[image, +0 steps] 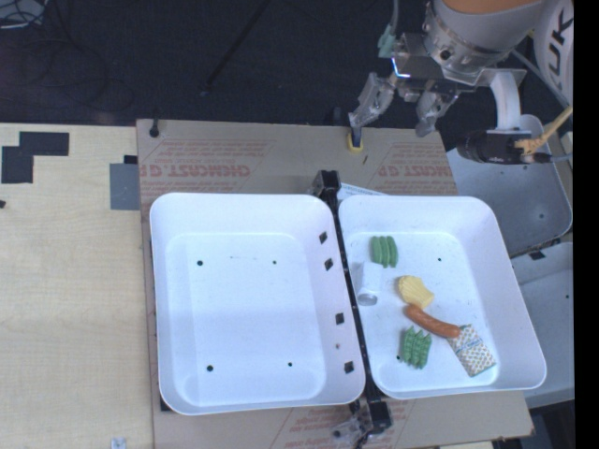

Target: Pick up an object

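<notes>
My gripper (395, 112) hangs high above the far edge of the bench, behind the right bin (496, 251), with its two fingers spread apart and nothing between them. In the right bin lie a green ribbed piece (383, 250), a white cylinder (367, 284), a yellow corn-like piece (415, 292), an orange sausage (432, 322), a green pea pod (415, 346) and a patterned block (473, 350). All of these sit well below and in front of the gripper.
The left bin (178, 279) stands beside the right one, joined by a black divider (339, 279). Both rest on a cardboard sheet (234, 157). A grey mount (505, 148) sits at the right rear.
</notes>
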You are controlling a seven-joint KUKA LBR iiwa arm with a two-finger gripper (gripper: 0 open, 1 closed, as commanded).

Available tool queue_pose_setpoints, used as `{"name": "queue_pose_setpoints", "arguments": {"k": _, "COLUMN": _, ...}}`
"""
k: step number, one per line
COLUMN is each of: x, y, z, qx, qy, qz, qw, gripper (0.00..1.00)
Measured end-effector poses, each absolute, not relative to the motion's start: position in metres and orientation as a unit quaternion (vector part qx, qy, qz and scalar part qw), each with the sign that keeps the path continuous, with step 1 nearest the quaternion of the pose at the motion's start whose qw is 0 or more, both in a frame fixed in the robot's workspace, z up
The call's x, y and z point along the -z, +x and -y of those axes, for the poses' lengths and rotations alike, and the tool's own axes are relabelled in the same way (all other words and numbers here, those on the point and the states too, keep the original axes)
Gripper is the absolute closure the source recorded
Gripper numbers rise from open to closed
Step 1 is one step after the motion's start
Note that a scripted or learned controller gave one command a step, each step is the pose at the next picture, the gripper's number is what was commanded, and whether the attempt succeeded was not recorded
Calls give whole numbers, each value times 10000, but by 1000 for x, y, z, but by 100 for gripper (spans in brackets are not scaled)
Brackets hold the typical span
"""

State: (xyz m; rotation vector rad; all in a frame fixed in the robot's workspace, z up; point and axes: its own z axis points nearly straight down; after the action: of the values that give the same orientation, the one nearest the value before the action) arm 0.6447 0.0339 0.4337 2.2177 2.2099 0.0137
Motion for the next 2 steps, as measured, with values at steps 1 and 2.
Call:
{"name": "queue_pose_setpoints", "arguments": {"k": 1, "x": -492, "y": 601, "z": 85, "qx": 4, "qy": 7115, "qz": -7027, "qw": 34, "gripper": 0}}
{"name": "queue_pose_setpoints", "arguments": {"k": 2, "x": -496, "y": 604, "z": 77, "qx": 18, "qy": 7064, "qz": -7078, "qw": -13, "gripper": 100}}
